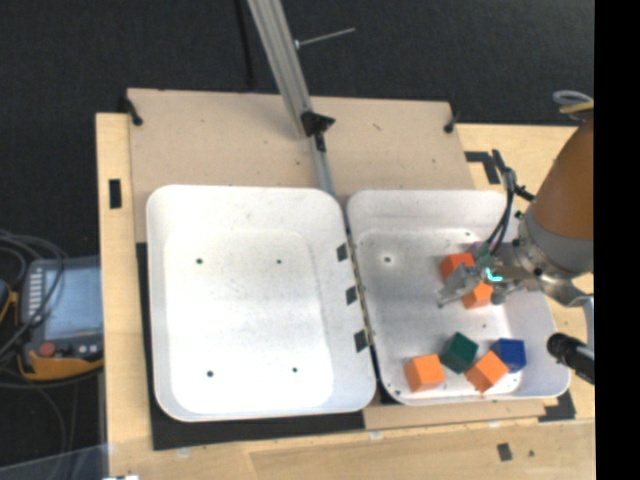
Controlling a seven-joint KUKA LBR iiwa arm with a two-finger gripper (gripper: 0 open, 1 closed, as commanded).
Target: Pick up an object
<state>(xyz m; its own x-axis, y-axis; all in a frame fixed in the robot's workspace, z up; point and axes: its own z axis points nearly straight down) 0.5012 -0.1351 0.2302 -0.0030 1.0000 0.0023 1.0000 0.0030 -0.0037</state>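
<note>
Gripper low in the right bin, among the blocks

We see the gripper (468,286) down in the right bin (400,218), touching two orange blocks (458,265) (480,294); we cannot tell how its fingers stand. Near the front wall lie another orange block (424,371), a green block (460,352), a blue block (510,352) and a fourth orange block (488,370). We can read no writing.
</note>
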